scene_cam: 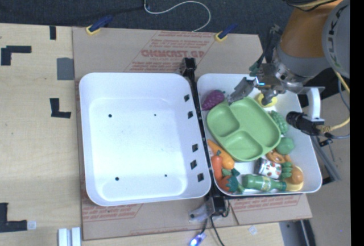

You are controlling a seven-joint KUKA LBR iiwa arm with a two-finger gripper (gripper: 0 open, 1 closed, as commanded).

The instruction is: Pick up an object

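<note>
The claw hangs spread, pinching nothing. Just below it the green divided plate lies tilted on the toys; its smooth rim may slip from the fingers.

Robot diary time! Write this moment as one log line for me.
phase: reaching | gripper: above right bin, by green tray's top edge | holding: nothing seen | left bin: beside it
</note>
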